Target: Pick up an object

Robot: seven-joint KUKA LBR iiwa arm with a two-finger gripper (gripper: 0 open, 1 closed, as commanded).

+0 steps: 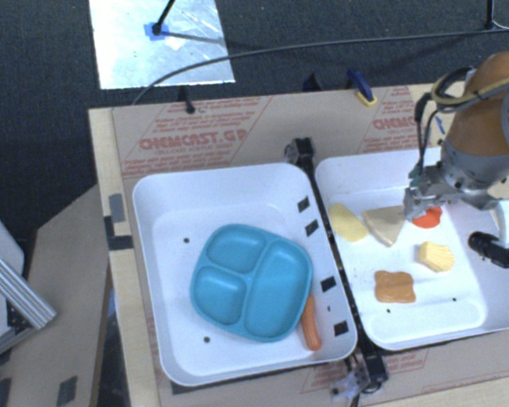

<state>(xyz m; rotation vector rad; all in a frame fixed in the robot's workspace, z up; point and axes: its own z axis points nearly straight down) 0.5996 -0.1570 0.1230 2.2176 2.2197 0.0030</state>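
A grey robot arm reaches from the right into the right bin (pixel 504 306), its end effector (pixel 422 209) low over a red piece (pixel 430 218); its grip state cannot be told. Nearby lie a pale wedge (pixel 386 225), yellow pieces and an orange piece (pixel 395 287). The left bin (pixel 167 281) holds a blue divided plate (pixel 251 281)

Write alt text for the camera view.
A grey robot arm lowers its gripper over a red item in the right bin, among pale yellow, beige, and orange toy food pieces. The left bin holds a blue divided plate and a hot dog sausage.
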